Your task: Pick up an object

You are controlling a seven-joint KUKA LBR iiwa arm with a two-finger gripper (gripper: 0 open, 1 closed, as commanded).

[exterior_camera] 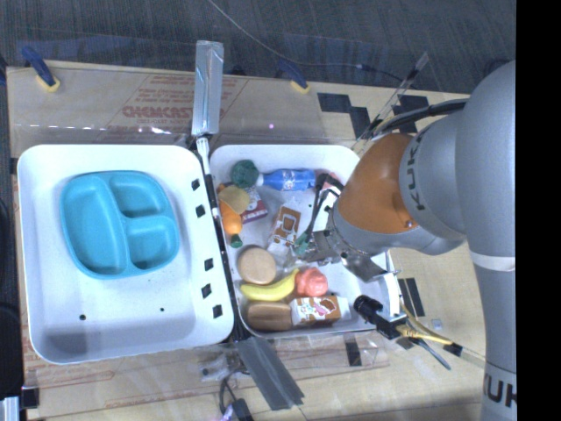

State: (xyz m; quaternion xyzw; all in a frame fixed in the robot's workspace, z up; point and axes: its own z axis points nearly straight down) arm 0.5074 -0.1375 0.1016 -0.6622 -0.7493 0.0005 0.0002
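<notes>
Over the right bin [346, 158] the grey arm reaches in from the right, and its jaws [308, 242] hang low near the middle of the heap; whether they are open or closed I cannot tell, and nothing is seen between them.

All the things to pick lie in this right bin. I count one banana [270, 289], one orange carrot-like piece [230, 222], one dark green ball [245, 173], one blue bottle [289, 180], one round tan bun [257, 265], one pink fruit [310, 281], one brown bottle [317, 309] lying at the near wall, one brown loaf [268, 317] and one small printed card [286, 222]. The left bin [35, 261] holds one blue divided tray [120, 221].

These look like light plastic toys, stiff and rather smooth, so they may slip. I judge the banana is best taken across its narrow middle. The round pieces could roll away, and the flat card gives little to hold.
</notes>
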